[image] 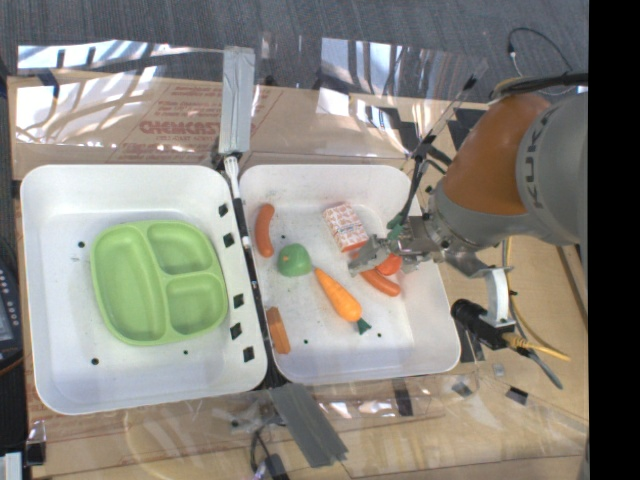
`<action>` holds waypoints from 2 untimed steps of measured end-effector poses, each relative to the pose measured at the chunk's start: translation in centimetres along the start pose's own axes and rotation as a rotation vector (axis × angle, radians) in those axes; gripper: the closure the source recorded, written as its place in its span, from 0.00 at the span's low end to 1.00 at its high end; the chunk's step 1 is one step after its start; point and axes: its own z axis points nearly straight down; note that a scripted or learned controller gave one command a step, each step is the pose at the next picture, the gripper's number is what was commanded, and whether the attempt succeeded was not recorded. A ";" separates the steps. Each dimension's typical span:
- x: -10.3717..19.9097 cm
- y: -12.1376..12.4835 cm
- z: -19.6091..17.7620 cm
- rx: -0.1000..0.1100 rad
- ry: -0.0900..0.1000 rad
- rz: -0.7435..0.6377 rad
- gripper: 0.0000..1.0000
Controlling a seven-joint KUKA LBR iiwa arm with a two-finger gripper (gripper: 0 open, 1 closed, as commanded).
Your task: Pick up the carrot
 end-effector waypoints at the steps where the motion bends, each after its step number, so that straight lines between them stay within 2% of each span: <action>1: -1.2 -1.2 10.7 -0.003 -0.001 -0.284 0.00; 2: -1.3 -1.1 9.7 -0.003 -0.002 -0.288 1.00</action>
